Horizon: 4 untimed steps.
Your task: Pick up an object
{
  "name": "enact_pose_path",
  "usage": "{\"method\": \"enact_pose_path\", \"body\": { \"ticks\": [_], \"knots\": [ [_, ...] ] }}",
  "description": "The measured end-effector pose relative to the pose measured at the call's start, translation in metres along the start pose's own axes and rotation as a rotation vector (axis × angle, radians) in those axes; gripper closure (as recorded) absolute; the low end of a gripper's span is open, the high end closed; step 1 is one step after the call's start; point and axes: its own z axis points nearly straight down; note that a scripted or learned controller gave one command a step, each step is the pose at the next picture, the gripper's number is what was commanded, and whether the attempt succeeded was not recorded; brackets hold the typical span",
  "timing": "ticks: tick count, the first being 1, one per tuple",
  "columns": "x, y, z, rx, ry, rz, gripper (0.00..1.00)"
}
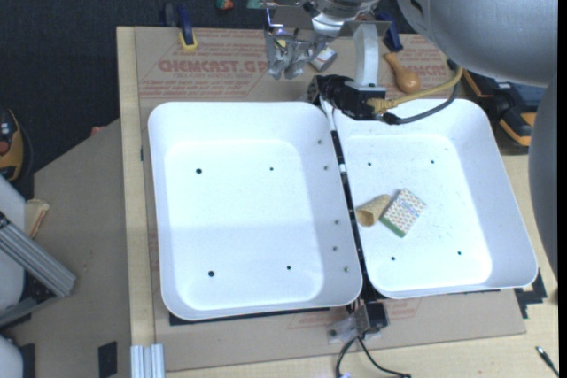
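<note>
White plastic bins (239,128) lie side by side. The sponge (403,212) and a tan cone-like piece (373,208) sit lower centre of the right bin, near its left rim. The gripper (292,57) hangs above the bins' top edge; its opening is unclear.

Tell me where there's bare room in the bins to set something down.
The left bin offers bare floor wall to wall. In the right bin, the sponge and tan cone crowd the lower left; its far half and right side are free.

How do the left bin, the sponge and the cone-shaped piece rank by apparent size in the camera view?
1. left bin
2. sponge
3. cone-shaped piece, only slightly smaller than the sponge
</note>
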Motion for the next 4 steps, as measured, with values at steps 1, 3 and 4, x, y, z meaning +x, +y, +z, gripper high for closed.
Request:
{"method": "enact_pose_path", "body": {
  "ticks": [1,3,4],
  "knots": [
    [-0.13,-0.055,-0.017,0.011,-0.007,0.02,1.0],
    [-0.036,-0.046,0.102,0.009,-0.002,0.007,1.0],
    [-0.027,-0.061,-0.008,-0.003,0.001,0.004,1.0]
  ]
}}
